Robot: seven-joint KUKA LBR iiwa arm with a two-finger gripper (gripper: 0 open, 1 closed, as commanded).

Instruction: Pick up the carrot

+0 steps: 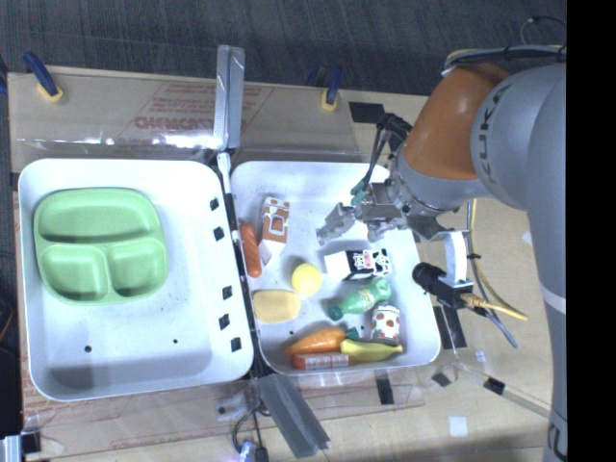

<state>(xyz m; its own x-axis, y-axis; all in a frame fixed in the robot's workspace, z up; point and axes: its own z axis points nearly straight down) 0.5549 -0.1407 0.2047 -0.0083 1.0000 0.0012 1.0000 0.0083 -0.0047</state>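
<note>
The carrot (318, 340), orange with a green end, lies flat near the front wall of the right bin (289, 177). It rests between a pale yellow lump (276, 305) and a yellow banana (372, 350), with a red bar (320, 361) just in front of it. My gripper (337, 224) hangs over the middle of the right bin, well behind the carrot and apart from it. It stands open with nothing between its fingers.
In the right bin also lie an orange-red sausage (251, 248), a brown-and-white carton (276, 219), a lemon (306, 278), a black-and-white box (366, 261), a green bottle (359, 298) and a spotted cup (386, 323). The left bin holds a green divided tray (99, 243).
</note>
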